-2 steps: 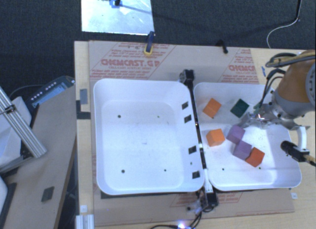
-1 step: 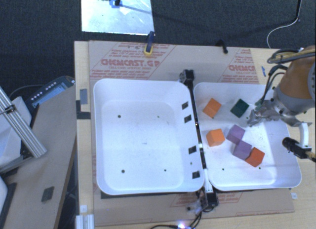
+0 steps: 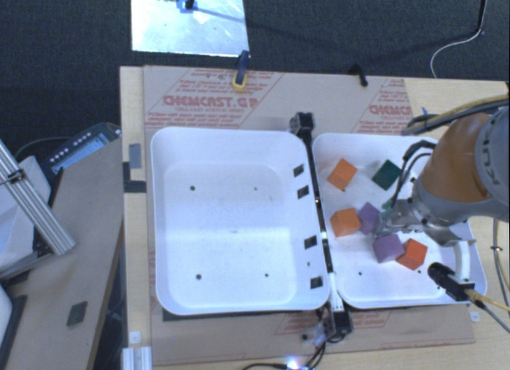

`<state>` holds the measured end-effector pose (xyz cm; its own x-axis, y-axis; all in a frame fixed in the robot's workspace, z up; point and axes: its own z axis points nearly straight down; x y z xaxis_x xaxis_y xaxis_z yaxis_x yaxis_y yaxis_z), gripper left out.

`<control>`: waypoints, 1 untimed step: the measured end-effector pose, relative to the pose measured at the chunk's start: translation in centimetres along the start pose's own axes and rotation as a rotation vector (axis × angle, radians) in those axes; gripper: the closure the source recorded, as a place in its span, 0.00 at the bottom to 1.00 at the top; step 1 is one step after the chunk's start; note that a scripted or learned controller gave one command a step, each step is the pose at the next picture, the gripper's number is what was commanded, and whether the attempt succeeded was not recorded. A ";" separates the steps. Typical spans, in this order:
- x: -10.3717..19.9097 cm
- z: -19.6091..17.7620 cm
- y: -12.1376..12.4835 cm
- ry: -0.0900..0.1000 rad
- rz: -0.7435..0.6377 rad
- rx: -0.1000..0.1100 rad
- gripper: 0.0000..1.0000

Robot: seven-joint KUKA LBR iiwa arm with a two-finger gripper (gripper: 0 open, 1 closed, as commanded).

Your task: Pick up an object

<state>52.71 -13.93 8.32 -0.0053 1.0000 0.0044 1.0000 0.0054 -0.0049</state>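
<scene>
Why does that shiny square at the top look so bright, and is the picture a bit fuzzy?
In the camera view, the metal sheet above the bench reflects light as pale glare; the left bin is evenly lit, with soft shading along its walls. The whole view is slightly soft, so the blocks' edges by the gripper blur, like the purple block.

**Legible markings on the bench sheet**

We read red "CHEMCAST GP" printed on the brown protective sheet (image 3: 263,93) under the bins, once behind the left bin (image 3: 231,217) and again, partly hidden, behind the right bin (image 3: 398,289).
</scene>
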 end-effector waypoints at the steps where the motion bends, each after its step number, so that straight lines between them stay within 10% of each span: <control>1: 7.7 -10.7 -0.1 -0.002 -0.007 -0.016 1.00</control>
<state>52.59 -6.25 19.06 -0.0126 0.9999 0.0021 0.9999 0.0126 0.0106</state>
